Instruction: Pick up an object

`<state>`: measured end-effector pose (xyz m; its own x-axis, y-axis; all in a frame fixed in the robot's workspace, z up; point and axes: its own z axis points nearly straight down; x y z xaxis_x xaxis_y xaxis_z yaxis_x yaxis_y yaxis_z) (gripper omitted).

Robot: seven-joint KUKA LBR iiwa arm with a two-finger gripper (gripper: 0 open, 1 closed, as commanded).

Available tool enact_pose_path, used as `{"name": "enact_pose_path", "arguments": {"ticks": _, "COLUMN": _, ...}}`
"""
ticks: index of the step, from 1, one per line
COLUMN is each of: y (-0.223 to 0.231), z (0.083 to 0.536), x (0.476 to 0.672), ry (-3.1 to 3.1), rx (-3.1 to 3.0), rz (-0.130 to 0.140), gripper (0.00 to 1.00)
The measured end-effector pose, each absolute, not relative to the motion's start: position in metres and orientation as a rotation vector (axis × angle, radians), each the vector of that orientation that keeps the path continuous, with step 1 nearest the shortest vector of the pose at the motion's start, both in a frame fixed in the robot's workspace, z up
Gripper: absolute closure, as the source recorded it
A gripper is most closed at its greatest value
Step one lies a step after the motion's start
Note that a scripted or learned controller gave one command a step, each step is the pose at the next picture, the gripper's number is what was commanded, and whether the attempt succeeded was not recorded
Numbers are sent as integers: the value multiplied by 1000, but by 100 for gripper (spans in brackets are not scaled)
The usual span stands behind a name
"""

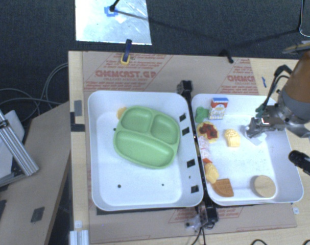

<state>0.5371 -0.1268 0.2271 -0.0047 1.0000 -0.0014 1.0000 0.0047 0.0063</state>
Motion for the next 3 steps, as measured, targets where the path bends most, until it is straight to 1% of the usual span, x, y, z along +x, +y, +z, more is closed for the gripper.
{"name": "enact_pose_path", "arguments": {"ticks": 1, "y": -72, "z": 228, "x": 572, "ry": 2232, "rx": 2208, "rz": 7, "gripper": 100}}
{"name": "enact_pose_path", "arguments": {"ticks": 3, "y": 24, "z": 215, "x": 613, "ry": 2231, "rx": 2210, "rz": 6, "gripper": 100}}
